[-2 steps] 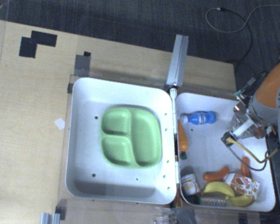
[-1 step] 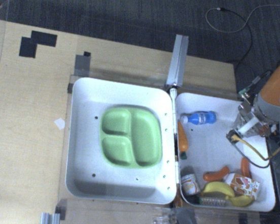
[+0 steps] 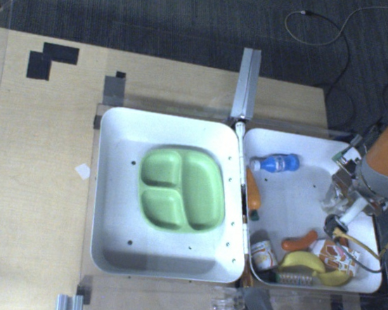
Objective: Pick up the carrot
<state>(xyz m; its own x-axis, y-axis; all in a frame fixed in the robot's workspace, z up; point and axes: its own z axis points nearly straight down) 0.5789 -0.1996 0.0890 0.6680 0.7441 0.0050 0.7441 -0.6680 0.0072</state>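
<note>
Smooth white plastic with a soft sheen for both bins [image 3: 176,131]. Matt green plastic for the divided plate [image 3: 181,188]. Pale wood grain, dull finish, across the bench [image 3: 29,164]. Brushed grey metal on the post [image 3: 246,83] between the bins. Clear glossy plastic with a blue label on the bottle [image 3: 276,162]. Smooth, slightly shiny orange skin on the carrot [image 3: 252,190].
</note>
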